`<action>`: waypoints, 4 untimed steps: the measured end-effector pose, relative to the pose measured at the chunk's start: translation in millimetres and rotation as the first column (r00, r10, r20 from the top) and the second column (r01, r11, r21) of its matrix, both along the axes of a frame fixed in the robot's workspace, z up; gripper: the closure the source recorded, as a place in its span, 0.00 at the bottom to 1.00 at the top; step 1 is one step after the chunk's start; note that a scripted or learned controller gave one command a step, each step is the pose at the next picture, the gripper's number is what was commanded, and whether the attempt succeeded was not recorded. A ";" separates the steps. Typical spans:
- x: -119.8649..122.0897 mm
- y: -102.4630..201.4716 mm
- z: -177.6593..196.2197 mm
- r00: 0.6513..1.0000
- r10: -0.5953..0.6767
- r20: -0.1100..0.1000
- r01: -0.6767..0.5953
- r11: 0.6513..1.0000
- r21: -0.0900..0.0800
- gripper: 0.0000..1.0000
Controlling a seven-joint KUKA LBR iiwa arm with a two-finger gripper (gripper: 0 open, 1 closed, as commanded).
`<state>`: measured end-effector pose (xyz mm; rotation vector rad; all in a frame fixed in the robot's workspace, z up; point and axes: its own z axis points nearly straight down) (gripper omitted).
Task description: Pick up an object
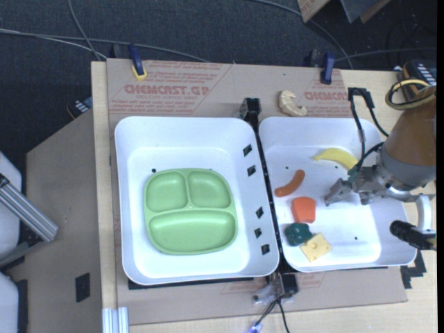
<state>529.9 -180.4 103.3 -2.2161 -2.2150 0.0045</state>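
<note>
A grey robot arm is reaching in from the right over the right white bin. Its gripper is hovering with jaws parted and nothing between them, just right of an orange block. Near it are lying a sausage, a banana, a teal toy and a yellow cheese wedge. The left bin is holding a green divided plate. This looks like the approach step; next, the gripper needs lowering over one toy and closing.

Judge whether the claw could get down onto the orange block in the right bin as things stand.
Probably yes. The claw hangs just right of the orange block, with bare bin floor between them. The sausage and green piece lie close to the block but do not cover it.
</note>
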 end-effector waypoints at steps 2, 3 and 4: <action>-4.0 -5.3 73.9 1.000 0.000 0.014 0.000 1.000 -0.006 1.00; 2.0 -13.1 134.6 1.000 0.001 0.016 -0.001 1.000 -0.007 1.00; 3.1 -13.3 170.0 1.000 0.002 0.013 -0.002 1.000 -0.006 1.00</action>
